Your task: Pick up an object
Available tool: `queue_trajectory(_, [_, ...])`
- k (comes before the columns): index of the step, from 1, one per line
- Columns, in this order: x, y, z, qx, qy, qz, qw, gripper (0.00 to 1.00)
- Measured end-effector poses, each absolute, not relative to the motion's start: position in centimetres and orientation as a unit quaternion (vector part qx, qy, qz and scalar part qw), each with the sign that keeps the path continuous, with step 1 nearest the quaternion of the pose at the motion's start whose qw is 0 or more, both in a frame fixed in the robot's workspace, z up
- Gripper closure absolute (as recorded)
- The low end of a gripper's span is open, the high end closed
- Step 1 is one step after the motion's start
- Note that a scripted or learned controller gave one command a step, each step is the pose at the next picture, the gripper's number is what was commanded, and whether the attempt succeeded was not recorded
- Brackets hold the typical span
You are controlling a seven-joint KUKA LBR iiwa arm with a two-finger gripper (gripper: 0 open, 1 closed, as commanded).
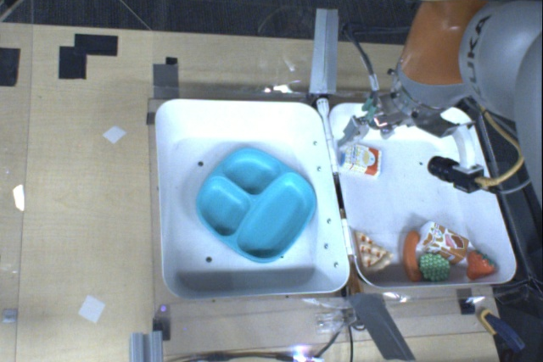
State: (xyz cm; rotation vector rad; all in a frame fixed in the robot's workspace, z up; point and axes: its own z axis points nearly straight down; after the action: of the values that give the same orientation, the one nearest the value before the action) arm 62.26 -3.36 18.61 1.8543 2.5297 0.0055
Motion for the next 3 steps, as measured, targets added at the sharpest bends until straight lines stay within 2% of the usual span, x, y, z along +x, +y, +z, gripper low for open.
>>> queue_trajectory(1, [62.8, 0.2, 22.2, 0.497, 0.868, 0.0020, 0.003, 0.00])
queue_trajectory(2, [57.4, -3.0, 18.5, 0.473, 0.881, 0.0010, 0.002, 0.00])
queue_trajectory(3, [49.7, -10.1, 12.3, 0.494, 0.870, 0.0006, 0.001, 0.00])
